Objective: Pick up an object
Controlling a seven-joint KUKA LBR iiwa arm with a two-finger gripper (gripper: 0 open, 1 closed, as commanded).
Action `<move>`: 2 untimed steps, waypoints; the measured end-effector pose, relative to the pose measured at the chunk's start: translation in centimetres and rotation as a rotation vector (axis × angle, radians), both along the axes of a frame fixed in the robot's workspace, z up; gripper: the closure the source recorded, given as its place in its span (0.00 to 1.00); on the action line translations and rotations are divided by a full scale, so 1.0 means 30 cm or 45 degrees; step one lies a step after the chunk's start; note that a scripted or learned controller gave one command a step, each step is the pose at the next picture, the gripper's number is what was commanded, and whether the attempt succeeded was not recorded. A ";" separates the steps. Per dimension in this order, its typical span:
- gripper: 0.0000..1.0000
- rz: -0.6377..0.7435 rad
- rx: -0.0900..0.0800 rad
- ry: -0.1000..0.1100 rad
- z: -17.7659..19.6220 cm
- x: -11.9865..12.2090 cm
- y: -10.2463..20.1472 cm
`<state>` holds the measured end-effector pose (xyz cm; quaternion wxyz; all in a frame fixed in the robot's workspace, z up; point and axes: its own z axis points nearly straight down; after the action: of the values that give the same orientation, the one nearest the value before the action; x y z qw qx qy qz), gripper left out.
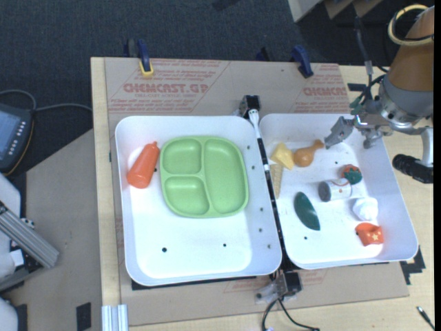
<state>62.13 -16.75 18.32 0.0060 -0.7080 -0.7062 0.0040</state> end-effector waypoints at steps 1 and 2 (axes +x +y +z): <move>0.00 0.004 -0.004 -0.018 0.028 0.011 0.000; 0.00 0.006 -0.002 -0.012 -0.129 0.034 0.019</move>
<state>63.14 -16.19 14.47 0.0020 -0.7064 -0.7079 0.0011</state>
